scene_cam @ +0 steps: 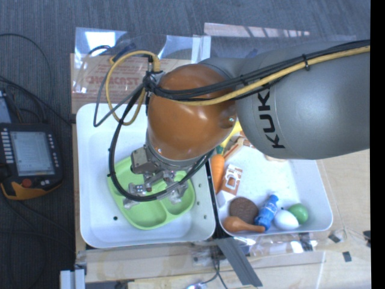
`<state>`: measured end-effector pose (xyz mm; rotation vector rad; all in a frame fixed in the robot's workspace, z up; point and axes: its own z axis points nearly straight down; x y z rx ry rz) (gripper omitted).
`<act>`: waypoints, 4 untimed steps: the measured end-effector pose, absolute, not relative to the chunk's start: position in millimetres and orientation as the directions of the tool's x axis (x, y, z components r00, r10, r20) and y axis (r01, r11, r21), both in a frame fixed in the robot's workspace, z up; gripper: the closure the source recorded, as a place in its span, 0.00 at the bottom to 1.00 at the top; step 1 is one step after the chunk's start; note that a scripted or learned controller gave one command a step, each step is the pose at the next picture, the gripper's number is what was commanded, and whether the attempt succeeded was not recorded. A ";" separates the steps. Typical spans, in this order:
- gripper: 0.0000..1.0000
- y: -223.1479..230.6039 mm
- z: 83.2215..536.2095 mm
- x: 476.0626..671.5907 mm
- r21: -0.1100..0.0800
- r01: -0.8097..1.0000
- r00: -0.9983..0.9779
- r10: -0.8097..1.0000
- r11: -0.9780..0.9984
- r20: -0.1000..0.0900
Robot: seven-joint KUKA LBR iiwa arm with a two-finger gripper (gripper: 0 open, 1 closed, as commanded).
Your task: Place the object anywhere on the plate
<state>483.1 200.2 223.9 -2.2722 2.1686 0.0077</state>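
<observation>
A light green sectioned plate (148, 217) lies in the left white bin (90, 179), toward its right side. My gripper (158, 190) hangs straight over the plate's middle, below the orange band of the wrist (183, 116). The wrist and its cables hide the plate's far half. What the gripper holds, if anything, is hidden from this camera. Loose objects lie in the right bin (316, 191): an orange carrot (218, 166), a white and orange box (231, 177), a brown ball (243, 208), a tan gourd (239, 224), a blue bottle (268, 210), a white egg (286, 220) and a green ball (299, 212).
The big grey arm (307, 101) spans the upper right and covers the far part of the right bin. A teach pendant (30, 155) with cables lies on the floor left of the bench. Clear plastic sheets (102, 41) sit behind the left bin.
</observation>
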 end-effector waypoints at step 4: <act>0.00 234.9 268.5 482.6 0.000 -0.766 0.643 -0.766 -0.643 -0.006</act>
